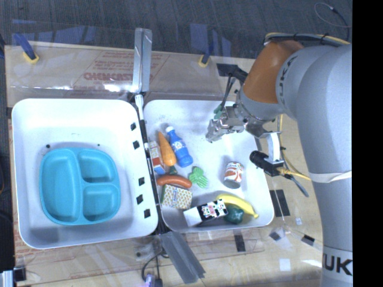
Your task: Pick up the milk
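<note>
The arm (311,100) is seen over the right bin (197,115), its gripper (216,130) carrying nothing, spread not discernible. The milk (206,212) is wedged at the near wall against a banana (238,205), which could be caught instead.

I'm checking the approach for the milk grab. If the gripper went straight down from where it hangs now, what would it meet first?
Probably bare floor of the right bin; the gripper hangs away from the milk carton, though depth is unclear.
</note>
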`<state>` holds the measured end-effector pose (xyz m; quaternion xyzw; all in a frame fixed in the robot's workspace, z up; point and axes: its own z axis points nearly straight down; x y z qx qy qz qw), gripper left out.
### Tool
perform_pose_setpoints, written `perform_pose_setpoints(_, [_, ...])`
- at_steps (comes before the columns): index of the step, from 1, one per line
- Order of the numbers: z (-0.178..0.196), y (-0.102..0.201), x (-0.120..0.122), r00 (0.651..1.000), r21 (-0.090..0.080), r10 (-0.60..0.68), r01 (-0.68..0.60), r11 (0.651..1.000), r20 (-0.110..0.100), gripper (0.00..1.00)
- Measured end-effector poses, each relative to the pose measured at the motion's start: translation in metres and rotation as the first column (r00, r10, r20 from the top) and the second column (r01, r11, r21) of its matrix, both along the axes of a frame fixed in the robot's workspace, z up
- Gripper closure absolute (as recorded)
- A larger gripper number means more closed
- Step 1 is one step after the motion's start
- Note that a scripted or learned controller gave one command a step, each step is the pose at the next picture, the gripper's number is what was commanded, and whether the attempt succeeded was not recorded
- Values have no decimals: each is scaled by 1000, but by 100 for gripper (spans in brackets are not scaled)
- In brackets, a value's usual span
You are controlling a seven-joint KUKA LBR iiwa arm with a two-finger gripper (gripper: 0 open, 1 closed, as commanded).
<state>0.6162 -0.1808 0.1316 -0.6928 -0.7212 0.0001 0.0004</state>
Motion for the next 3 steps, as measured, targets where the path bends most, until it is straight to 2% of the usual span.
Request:
perform_pose_setpoints(1, [13,72,42,934,-2,357,-357,934,2,100])
perform_pose_setpoints(2, [61,142,3,900,0,435,-435,900,-1,100])
perform_pose_setpoints(3, [89,208,-35,916,0,402,-402,916,-2,100])
